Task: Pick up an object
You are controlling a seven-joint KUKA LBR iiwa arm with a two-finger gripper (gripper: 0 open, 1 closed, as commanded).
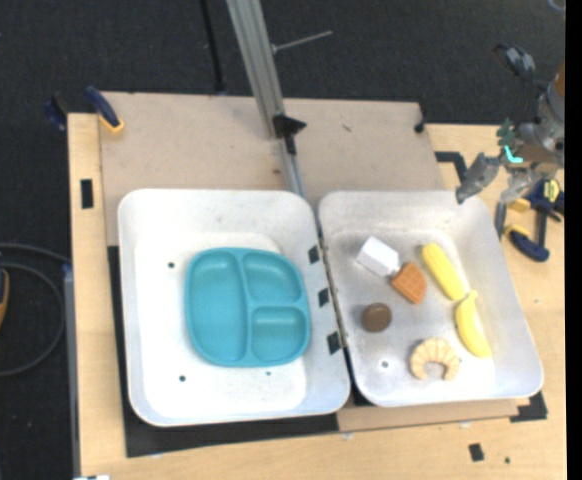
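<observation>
The right bin (501,363) holds several small food toys. A white block (378,256) lies next to an orange waffle piece (409,283), with a brown round piece (375,317) below them. To their right are a yellow corn-like piece (444,271) and a yellow banana (471,326). A tan croissant (435,358) sits near the bin's front. My gripper (493,186) hangs above the bin's far right corner, open, with nothing between its fingers. It is well apart from every toy.
The left bin (151,368) carries a teal divided plate (248,304). A slanted aluminium post (261,68) rises behind the bins. Blue and yellow clamps (533,223) sit by the right bin's outer edge, just under the wrist.
</observation>
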